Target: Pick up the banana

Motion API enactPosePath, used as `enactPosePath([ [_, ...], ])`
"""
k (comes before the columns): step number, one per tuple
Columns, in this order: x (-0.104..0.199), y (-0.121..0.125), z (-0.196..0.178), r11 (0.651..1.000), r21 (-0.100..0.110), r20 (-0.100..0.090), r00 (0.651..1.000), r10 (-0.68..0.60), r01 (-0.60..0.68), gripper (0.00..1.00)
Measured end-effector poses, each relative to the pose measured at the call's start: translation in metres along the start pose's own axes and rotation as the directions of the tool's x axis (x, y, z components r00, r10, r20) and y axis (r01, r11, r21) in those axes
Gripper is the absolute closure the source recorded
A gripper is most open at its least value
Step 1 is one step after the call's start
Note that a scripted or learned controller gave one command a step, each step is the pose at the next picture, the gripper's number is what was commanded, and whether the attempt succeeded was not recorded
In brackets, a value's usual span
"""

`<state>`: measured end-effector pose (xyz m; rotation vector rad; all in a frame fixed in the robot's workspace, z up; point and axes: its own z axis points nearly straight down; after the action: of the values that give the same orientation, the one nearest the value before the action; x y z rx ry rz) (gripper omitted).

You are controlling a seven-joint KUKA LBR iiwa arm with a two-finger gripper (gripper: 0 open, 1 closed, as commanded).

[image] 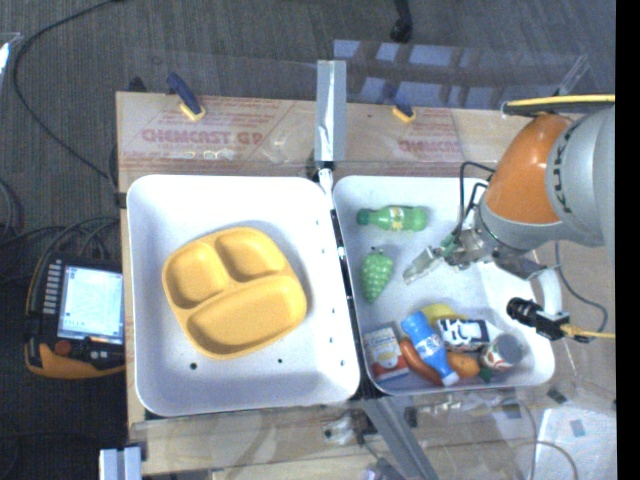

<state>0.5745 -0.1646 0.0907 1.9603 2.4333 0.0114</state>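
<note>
Several small things crowd the near end of the right bin (345, 268): a small carton (381, 349) at the near left, a blue bottle (424, 337) lying across an orange carrot-like piece (440, 368), a black and white pack (466, 332) and a grey cup (507, 348) toward the right. The banana (440, 314) lies among them, mostly buried; a yellow hump shows just beyond the blue bottle and beside the black and white pack, so which way it points cannot be told. Farther up, the jaws (420, 266) hang over bare bin floor, fingers apart with nothing between them, aimed left. A green grape bunch (376, 273) sits left of them, and a green bottle (394, 218) lies crosswise at the far end. The left bin (150, 228) holds a yellow divided tray (236, 290).
</note>
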Motion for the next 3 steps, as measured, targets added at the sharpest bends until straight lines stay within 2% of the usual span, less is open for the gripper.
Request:
enactPosePath([
  [1,-0.028,0.092,-0.076,0.998,0.017,-0.003,0.998,0.063,-0.063,0.0],
  [2,0.002,0.006,-0.001,0.998,0.014,-0.006,0.998,0.06,-0.06,0.0],
  [3,0.0,0.098,-0.066,0.987,0.017,-0.002,0.987,0.162,-0.162,0.0],
])
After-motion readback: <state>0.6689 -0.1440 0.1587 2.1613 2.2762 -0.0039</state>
